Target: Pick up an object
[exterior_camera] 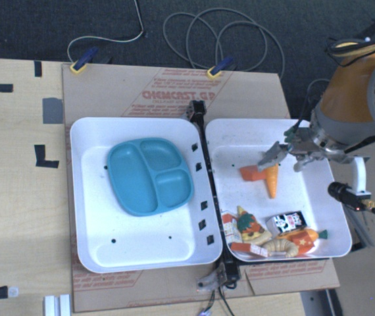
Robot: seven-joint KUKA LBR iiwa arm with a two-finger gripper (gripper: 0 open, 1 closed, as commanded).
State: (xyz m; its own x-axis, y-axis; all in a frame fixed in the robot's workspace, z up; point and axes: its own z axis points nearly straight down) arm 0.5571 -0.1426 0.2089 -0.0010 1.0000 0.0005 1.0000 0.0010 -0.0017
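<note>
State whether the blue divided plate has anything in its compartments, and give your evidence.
Empty: the blue divided plate in the left bin shows bare blue in all three compartments.

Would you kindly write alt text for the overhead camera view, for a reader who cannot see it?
A grey and orange arm reaches from the right, its pincer just above an orange carrot in the right bin. Small toys crowd that bin's near edge. The left bin holds a blue tray.

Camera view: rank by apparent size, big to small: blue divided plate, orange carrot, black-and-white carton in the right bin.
1. blue divided plate, by far the largest, in the left bin.
2. orange carrot and black-and-white carton: look about alike in size, and the gripper hides the carrot's top, so no ranking between them.
</note>
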